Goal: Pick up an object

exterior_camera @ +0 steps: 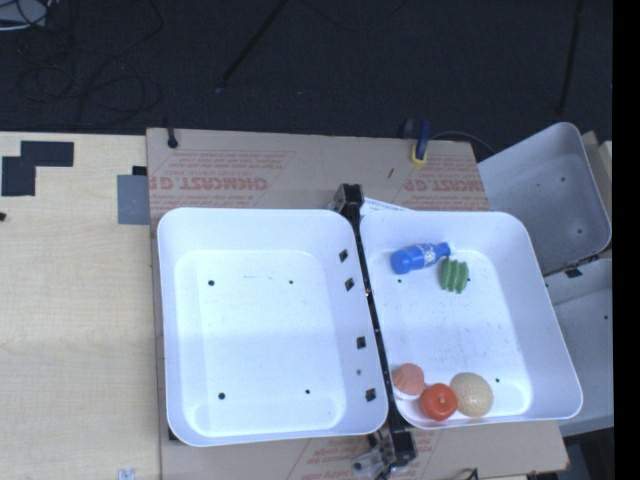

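The right bin [520, 268] holds several small objects. A blue bottle [419, 257] lies on its side near the bin's far left part, and a green ridged piece [454, 274] sits just right of it. At the near edge lie a pink round piece [408, 378], a red tomato-like ball [438, 401] and a beige ball [471, 394], close together.
The left bin [180, 268] stands beside the right one, joined by a black divider strip [362, 298]. Both rest on a cardboard sheet [250, 173] on a wooden bench. A grey metal plate [545, 198] lies at the right.
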